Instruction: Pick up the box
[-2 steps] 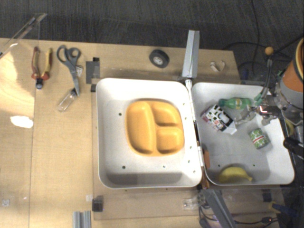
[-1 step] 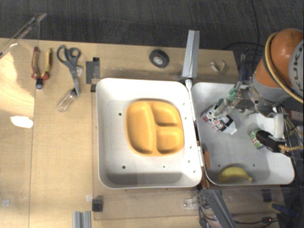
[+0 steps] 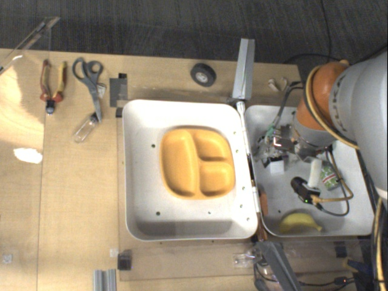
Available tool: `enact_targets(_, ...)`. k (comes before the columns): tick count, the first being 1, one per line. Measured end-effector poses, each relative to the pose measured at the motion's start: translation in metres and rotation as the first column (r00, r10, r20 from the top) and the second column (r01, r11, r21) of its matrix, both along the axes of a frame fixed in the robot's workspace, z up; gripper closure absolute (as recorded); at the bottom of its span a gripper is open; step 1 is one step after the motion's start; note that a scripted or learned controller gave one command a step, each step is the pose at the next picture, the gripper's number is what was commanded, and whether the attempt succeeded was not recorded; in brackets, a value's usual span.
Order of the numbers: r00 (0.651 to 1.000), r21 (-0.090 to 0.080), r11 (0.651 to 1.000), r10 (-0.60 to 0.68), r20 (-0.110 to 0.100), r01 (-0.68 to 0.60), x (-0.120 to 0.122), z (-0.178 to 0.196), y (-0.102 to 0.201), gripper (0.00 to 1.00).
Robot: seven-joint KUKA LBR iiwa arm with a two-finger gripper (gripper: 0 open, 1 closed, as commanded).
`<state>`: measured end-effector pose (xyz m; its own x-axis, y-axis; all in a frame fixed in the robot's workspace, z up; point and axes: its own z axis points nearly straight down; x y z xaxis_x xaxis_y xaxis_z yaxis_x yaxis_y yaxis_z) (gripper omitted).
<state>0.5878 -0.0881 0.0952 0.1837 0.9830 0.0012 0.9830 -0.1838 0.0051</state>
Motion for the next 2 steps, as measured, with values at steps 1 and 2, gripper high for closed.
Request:
enact_targets(1,1.000,0.001,1.000,0.002,0.006,-0.002,0.002,0.012,0.001,1.00)
enact_targets(2,0.991,-0.001,0.991,0.132,0.002,-0.132,-0.016,0.197,0.081,1.00)
